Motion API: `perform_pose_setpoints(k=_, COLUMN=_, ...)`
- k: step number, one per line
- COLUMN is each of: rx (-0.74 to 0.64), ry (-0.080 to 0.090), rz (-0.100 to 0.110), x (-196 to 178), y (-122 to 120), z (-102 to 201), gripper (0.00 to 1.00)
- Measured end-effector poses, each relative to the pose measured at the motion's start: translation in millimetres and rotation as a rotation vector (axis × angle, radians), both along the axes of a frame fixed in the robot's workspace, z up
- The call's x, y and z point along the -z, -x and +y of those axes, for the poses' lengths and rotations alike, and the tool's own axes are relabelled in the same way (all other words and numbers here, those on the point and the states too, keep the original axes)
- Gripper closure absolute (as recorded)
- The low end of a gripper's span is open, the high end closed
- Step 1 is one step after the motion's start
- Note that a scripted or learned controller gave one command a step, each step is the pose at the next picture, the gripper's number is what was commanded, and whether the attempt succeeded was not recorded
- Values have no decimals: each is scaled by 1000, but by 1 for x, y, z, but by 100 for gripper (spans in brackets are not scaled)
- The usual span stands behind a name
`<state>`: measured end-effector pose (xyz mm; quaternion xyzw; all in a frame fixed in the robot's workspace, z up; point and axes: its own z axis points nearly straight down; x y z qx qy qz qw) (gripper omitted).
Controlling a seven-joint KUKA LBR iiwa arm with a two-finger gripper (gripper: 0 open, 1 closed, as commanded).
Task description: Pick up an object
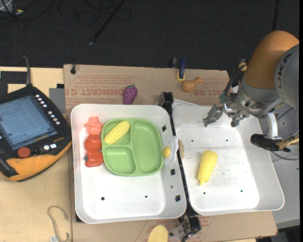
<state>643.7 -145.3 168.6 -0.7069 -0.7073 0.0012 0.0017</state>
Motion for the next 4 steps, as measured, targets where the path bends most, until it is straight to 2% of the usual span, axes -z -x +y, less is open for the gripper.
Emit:
perform_pose_setpoints(k=2, rx=-6, ry=-1, rz=1, x=84, y=-3, z=5, gripper=0)
perform_pose_setpoints(k=3, rx=-6, ry=0, rz=-3, x=71, y=-4, z=5, gripper=100)
perform_pose_setpoints(k=4, rx=3, ry=1, rz=-7, x=28, y=-5, z=1, gripper=100)
